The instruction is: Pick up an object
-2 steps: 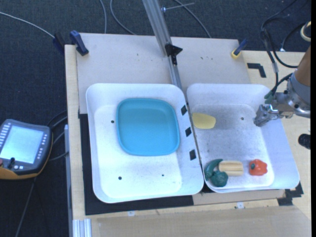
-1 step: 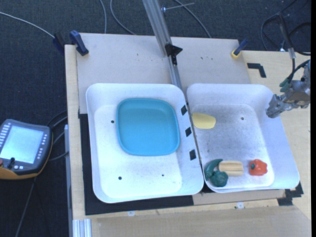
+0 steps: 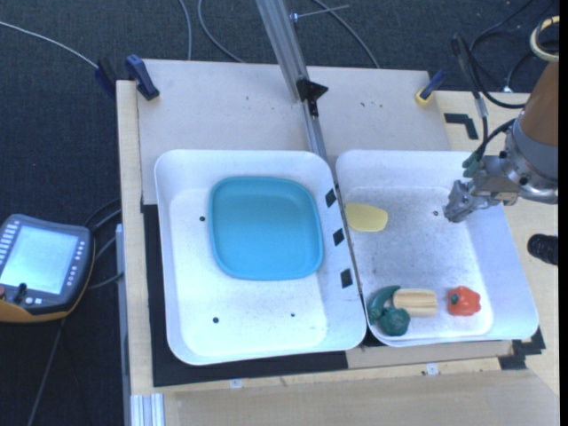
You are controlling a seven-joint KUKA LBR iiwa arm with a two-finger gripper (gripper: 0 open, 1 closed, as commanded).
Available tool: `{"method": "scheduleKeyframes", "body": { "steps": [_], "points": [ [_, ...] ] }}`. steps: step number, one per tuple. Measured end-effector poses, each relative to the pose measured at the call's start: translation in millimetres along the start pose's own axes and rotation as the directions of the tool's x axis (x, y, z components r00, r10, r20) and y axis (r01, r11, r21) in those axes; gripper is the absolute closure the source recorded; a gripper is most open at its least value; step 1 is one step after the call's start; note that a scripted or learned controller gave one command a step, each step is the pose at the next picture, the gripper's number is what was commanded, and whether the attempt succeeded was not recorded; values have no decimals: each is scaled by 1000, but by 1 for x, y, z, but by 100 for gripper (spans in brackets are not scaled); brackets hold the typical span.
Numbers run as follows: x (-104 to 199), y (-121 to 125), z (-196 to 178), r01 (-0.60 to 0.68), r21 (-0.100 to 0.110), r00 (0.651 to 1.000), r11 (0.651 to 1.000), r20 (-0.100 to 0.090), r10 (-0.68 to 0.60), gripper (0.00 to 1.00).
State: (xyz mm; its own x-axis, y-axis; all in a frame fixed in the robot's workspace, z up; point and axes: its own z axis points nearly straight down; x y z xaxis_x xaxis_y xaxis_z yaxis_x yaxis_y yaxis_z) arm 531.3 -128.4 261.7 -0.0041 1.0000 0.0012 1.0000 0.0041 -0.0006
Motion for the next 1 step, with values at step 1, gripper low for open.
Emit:
{"method": "scheduleKeyframes", "body": {
  "steps": [1],
  "points": [
    [60, 2, 4, 1, -1, 1000, 1000, 0, -1, 100]
  ]
}}
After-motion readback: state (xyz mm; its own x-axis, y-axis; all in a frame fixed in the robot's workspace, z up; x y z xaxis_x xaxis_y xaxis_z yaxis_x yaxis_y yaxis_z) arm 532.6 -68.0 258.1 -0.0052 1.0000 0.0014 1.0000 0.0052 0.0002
